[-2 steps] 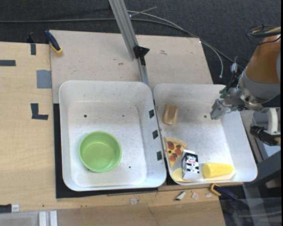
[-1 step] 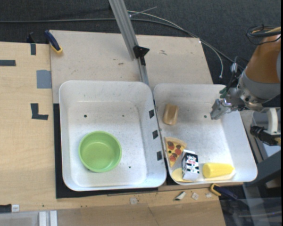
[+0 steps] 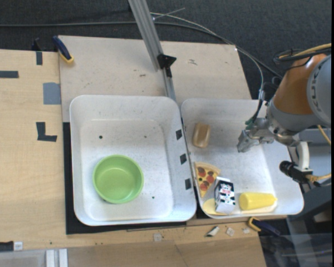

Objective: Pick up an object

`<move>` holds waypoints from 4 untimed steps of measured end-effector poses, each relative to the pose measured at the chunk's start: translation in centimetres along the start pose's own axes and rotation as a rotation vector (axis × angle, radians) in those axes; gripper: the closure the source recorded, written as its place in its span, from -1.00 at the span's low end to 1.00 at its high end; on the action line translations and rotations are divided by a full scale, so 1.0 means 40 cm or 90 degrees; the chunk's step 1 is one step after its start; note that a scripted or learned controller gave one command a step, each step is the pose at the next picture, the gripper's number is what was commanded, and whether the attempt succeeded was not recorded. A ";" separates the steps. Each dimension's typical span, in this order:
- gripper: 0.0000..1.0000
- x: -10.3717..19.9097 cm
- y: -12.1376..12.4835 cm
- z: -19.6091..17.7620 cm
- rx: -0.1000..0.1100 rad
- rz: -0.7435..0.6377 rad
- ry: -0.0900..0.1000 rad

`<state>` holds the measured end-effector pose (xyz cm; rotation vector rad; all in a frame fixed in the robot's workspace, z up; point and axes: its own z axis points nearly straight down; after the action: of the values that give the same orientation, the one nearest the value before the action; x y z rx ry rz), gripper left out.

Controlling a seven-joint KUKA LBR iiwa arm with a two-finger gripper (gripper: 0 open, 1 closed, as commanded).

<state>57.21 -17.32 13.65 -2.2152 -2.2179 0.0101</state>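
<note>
End effector [image 3: 246, 141] over right bin [image 3: 234, 107], state unreadable; nearest target, tan bread piece [image 3: 201, 134] by the bin's left wall, looks light and squashy, so pinch across its narrow sides.

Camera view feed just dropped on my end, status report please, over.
End effector over right bin, holding nothing seen. Bread piece nearest, untouched. Pizza slice, yellow block at front edge.

Single grey arm entering from the right edge, orange band above the wrist, wrist angled down and leftward, tool [image 3: 246, 142] at the arm's left end, pointed downward, nothing visible between its tips, finger position not discernible
</note>
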 end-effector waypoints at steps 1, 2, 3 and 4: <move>-1.00 0.000 0.004 0.115 -0.005 0.001 0.000; 1.00 0.002 0.002 0.092 -0.004 0.000 0.001; 1.00 0.001 0.016 -0.019 -0.007 0.000 0.000; 1.00 0.002 0.013 -0.182 -0.010 0.000 0.000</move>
<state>57.81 -17.24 20.94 -2.2224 -2.2262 -0.0063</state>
